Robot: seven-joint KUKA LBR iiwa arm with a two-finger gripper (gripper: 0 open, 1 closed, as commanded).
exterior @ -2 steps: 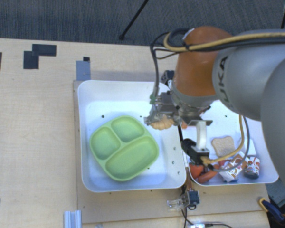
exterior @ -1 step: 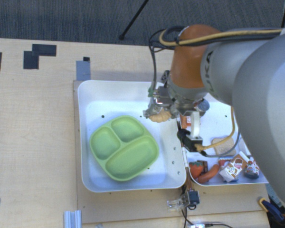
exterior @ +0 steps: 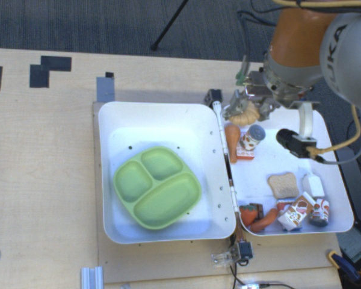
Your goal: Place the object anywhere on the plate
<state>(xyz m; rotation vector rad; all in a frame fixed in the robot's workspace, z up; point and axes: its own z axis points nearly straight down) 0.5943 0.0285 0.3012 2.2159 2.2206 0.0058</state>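
The gripper [exterior: 248, 103] hangs over the far end of the right bin [exterior: 334, 161], and its fingers are closed around a small tan roll [exterior: 247, 115]. The green plate [exterior: 157, 187] with three parts sits in the left bin [exterior: 111, 161], well apart from the roll. A carrot [exterior: 231, 138] lies just below the roll, right by the wall between the bins. A little can [exterior: 251, 139] is beside the carrot. Nearer the front are a slice of bread [exterior: 283, 185], small cartons [exterior: 296, 212] and a white block [exterior: 313, 185].
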